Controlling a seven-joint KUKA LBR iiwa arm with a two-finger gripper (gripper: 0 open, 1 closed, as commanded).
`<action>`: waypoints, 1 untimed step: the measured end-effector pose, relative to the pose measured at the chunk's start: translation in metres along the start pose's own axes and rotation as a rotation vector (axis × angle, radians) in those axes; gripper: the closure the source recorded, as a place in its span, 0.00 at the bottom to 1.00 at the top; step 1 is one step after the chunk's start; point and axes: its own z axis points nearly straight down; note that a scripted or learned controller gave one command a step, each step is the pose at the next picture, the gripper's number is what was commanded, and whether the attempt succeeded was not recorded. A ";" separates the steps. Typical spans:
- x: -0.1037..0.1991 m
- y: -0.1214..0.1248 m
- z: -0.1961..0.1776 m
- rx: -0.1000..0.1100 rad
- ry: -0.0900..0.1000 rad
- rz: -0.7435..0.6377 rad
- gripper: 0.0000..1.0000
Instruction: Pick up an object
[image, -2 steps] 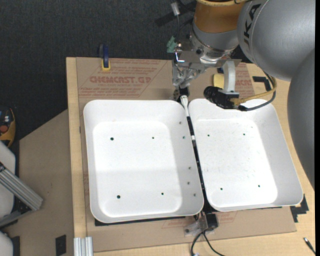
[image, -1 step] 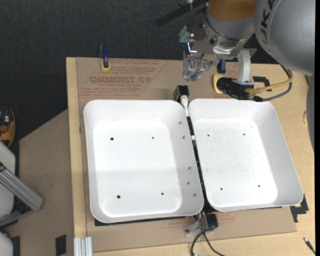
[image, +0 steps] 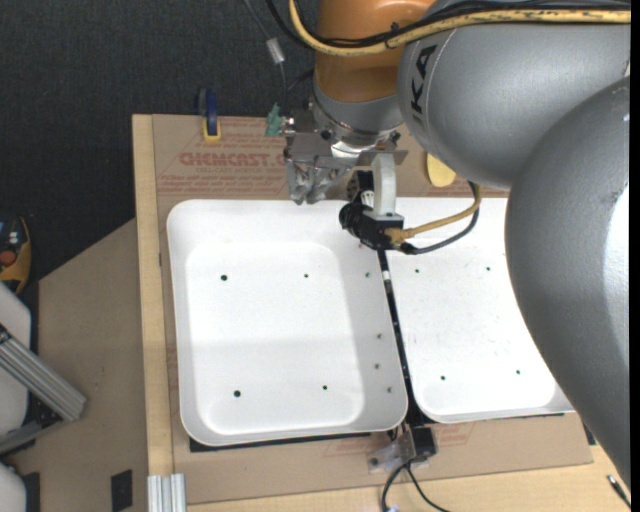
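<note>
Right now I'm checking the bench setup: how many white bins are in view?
2. The left bin lies fully in view; the right bin sits beside it, touching along the middle seam, its right part hidden behind the grey arm.

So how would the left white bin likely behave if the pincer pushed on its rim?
The left bin looks thin-walled and shallow, so probably light, and its rim would likely flex. Its smooth, glossy-looking surface may be slippery. It lies flat and wide on the board, so tipping seems unlikely; sliding is more plausible.

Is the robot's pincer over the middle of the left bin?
No, the pincer hangs at the far rim of the left bin, not over its middle.
</note>
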 end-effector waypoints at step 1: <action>-0.045 0.015 -0.068 -0.017 -0.002 0.012 1.00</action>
